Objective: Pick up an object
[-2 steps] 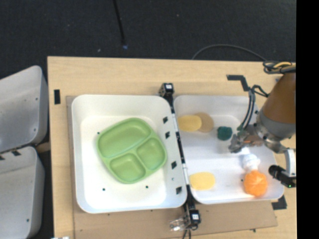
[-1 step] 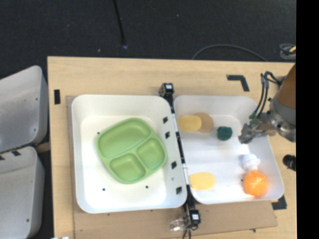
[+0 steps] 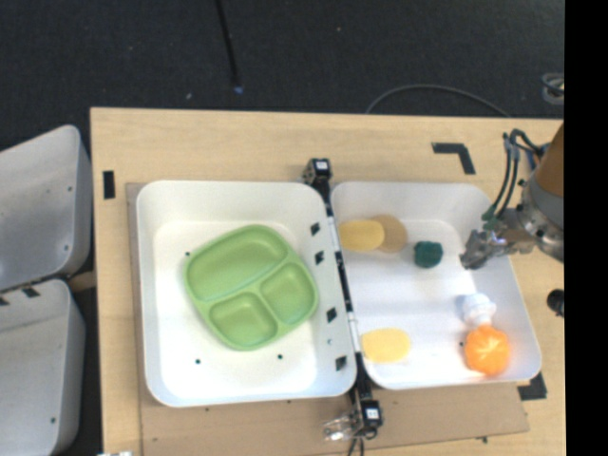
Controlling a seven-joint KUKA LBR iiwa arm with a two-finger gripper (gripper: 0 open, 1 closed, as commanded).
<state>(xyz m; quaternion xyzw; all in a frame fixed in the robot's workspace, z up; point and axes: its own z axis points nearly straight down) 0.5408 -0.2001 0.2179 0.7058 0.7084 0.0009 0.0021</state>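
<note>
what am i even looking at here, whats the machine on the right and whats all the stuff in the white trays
This is one picture from a camera fixed above a wooden bench, looking down at a slant. On the bench sit two shallow white bins side by side. The left bin holds a green divided plate with three compartments. The right bin holds small things: a yellow and tan piece near the top, a dark green lump beside it, a yellow piece near the bottom, and an orange ball with a small white and blue thing just above it. The machine is a robot arm reaching in from the right. Its gripper hangs over the right bin's far right side, near the green lump. I can see nothing held in it.
</note>
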